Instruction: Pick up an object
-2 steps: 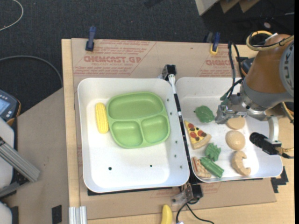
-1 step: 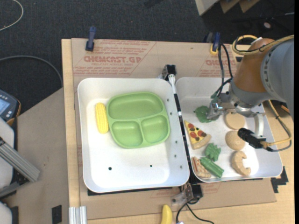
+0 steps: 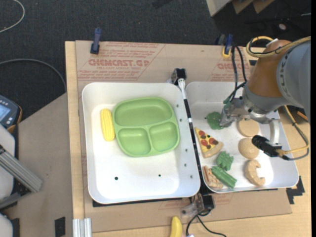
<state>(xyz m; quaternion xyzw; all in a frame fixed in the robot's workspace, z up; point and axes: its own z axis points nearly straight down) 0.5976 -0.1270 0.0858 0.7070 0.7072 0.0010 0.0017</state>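
Sandwich [image 3: 213,177] lies below the arm [image 3: 276,78], end effector [image 3: 228,118] lowered by broccoli [image 3: 214,120].

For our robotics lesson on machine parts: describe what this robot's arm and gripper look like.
The thick, rounded grey arm carries a broad orange band above the wrist. Dark and yellow cables loop beside it. The small metal gripper is silvery grey.

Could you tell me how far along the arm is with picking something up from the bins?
Done: the arm has reached into the right bin, and the gripper sits low beside a green toy. In hand: nothing is visibly held. Left: grasping and lifting; the pizza slice, the other toy foods and, in the left bin, the corn lie untouched.
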